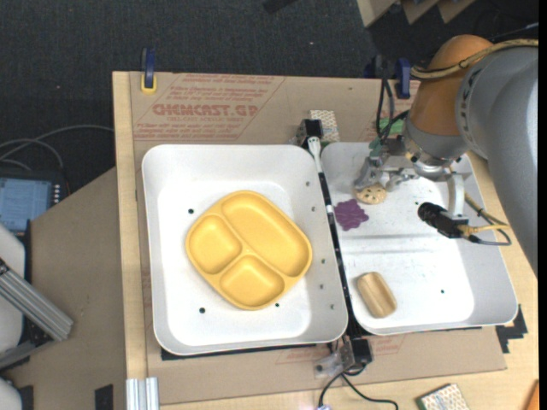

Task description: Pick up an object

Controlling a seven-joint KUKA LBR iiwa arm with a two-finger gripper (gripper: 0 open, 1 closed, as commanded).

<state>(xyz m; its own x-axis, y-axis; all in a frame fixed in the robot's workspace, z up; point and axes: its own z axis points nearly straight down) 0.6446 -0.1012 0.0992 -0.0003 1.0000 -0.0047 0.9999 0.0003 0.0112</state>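
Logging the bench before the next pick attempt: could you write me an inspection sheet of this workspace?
Surface: left bin and right bin, white, side by side on brown cardboard.
Job's things: cookie, purple scrap and tan block, all in the right bin.
Clutter: yellow divided plate in the left bin.
Grippers: claw low beside the cookie.
Cables: black cables on the floor, left.
Surroundings: dark carpet; blue clamp at the cardboard's far corner.

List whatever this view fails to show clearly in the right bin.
- Camera view, right bin: its far right corner is hidden by the arm.
- Camera view: whether the gripper touches the cookie, too small and blurred.
- Camera view: what the purple object is, too small.
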